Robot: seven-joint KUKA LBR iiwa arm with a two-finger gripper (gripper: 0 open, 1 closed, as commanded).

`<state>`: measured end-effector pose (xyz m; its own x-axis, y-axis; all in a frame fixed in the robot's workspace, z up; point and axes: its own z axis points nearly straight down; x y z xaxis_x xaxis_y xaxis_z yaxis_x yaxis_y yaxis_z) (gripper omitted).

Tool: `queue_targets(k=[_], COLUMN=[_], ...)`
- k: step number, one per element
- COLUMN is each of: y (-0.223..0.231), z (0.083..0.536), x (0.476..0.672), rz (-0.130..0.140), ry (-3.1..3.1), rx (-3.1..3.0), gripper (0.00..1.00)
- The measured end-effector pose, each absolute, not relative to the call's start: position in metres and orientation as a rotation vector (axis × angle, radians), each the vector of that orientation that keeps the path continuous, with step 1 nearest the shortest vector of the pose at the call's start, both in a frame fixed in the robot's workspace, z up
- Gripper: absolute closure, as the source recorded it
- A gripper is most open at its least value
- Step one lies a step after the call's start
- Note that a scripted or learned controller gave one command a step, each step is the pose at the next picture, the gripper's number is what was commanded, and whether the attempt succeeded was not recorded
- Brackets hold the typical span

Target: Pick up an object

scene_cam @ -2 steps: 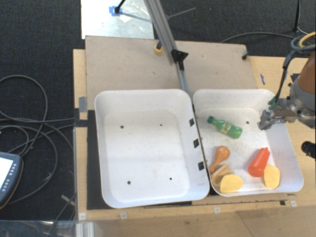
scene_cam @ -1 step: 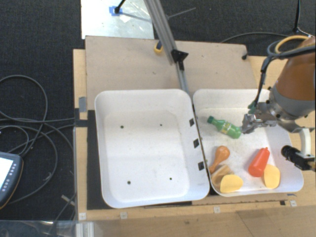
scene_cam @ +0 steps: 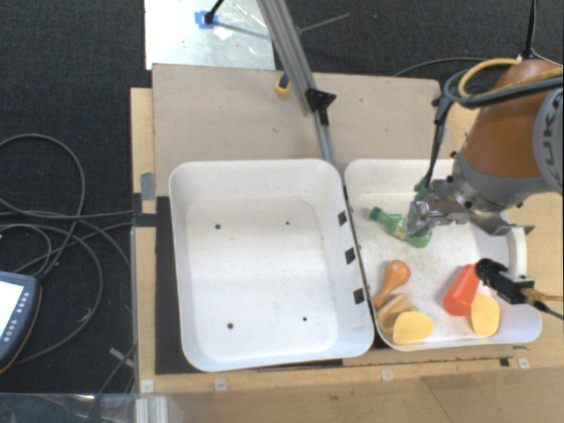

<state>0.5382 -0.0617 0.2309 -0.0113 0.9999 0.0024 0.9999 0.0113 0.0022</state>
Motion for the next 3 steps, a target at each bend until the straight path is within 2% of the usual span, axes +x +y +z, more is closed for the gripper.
queue_targets(k=[3], y=[0.097], z=[0.239], x=[0.520], rz=[-0.005], ry=[-2.233], rx=[-2.208], gripper=[1.00])
